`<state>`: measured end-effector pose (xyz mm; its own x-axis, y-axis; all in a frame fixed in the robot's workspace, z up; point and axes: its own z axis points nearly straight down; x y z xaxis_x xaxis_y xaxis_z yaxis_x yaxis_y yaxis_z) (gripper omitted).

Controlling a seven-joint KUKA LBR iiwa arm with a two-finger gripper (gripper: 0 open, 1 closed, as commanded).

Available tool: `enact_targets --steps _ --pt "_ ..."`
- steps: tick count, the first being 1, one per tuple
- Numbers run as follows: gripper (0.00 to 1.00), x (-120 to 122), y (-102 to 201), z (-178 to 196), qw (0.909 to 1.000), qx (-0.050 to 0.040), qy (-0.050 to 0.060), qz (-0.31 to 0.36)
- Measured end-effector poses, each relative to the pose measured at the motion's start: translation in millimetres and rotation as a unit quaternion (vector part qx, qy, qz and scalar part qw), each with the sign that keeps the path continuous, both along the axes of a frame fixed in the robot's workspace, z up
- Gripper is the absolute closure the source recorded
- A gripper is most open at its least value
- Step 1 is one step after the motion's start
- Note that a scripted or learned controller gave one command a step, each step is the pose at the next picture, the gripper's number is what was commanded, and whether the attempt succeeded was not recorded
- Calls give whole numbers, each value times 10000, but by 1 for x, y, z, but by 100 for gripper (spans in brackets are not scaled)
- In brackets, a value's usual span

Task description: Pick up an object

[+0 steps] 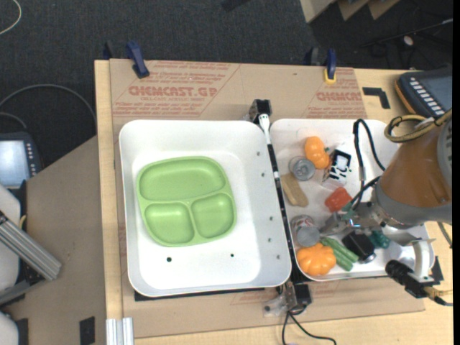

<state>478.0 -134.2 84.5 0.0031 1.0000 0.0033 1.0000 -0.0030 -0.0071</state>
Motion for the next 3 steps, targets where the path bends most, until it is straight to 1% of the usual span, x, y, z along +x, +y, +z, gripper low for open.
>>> enact_targets --steps 1,2,3 --pt "0 69 28 0 10000 -21 -62 41" --pt "0 145 27 1 10000 -26 -74 34" --pt "0 141 26 0 10000 -20 -38 22"
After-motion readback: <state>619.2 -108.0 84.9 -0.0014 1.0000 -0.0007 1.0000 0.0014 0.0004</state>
